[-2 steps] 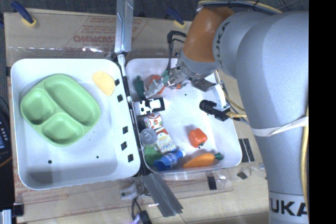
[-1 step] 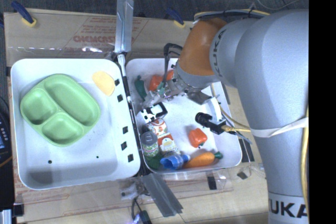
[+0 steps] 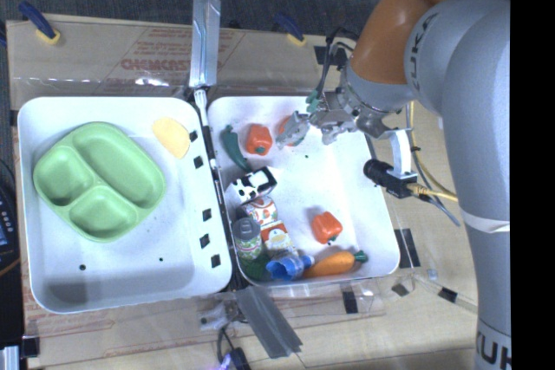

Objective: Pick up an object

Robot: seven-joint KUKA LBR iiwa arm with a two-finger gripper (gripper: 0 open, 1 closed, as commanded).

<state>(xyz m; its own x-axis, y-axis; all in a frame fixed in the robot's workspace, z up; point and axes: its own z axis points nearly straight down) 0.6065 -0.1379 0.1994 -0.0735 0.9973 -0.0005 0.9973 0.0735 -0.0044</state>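
My gripper (image 3: 314, 130) hangs low over the back of the right bin (image 3: 375, 212), open, with white bin floor showing between its fingers. A small orange-red piece (image 3: 284, 126) lies against the outer side of the left finger (image 3: 297, 128), partly hidden by it. A red pepper-like toy (image 3: 257, 139) sits just left of that, beside a dark green item (image 3: 232, 146). Nearer the front lie another red toy (image 3: 326, 226), a carrot (image 3: 331, 262), a blue item (image 3: 284, 267), a can (image 3: 264, 212), a small bottle (image 3: 246, 239) and a black-and-white toy (image 3: 252, 183).
The left bin (image 3: 130, 273) holds a green divided plate (image 3: 98, 178) and a yellow piece (image 3: 172, 135) near its back right corner. The arm's grey body with its orange band (image 3: 390, 30) covers the right bin's far right side. A metal divider (image 3: 205, 39) runs between the bins.
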